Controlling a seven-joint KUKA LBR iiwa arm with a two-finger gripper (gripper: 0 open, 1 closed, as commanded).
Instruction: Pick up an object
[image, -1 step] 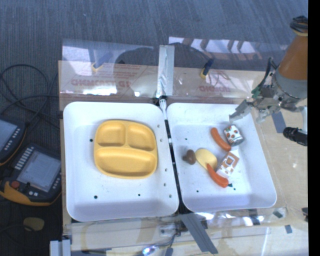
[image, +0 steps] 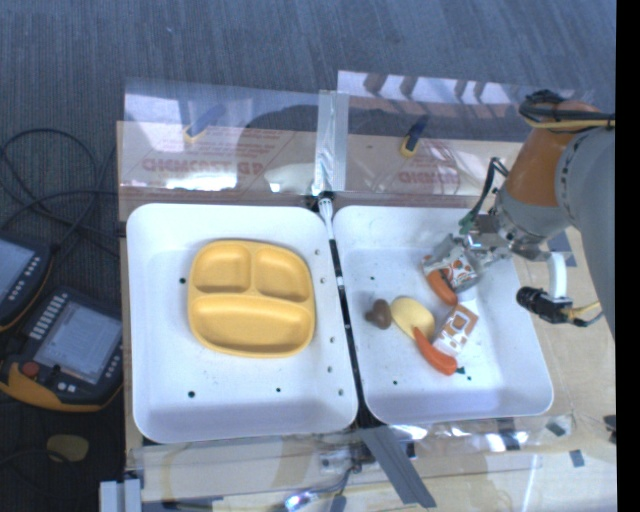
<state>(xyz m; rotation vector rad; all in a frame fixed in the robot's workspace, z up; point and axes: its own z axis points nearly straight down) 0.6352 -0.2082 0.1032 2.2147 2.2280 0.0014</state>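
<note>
Gripper (image: 455, 252) low in right bin (image: 520, 395) over small packet (image: 459, 272) & carrot (image: 441, 288), can't tell if open/closed; nothing lifted yet, pick still to do.

Seen from above at a slant: a bench (image: 590, 415) bearing two shallow white bins side by side, edges touching down the middle. Left bin (image: 160, 400) holding one yellow divided plate (image: 252, 297) (three compartments, rounded corners), lying flat near the centre. Right bin (image: 500, 385) holding a small cluster of items: a brown rounded object (image: 379, 314) just beside a pale yellow rounded one (image: 412, 315), two orange carrot-like pieces (image: 436, 355), one lower and one higher (image: 442, 288), and two small orange-and-white packets (image: 458, 328), the upper (image: 460, 268) near the far right corner. Behind both bins, clear plastic panels (image: 230, 150) standing along the bench's far edge.
</note>
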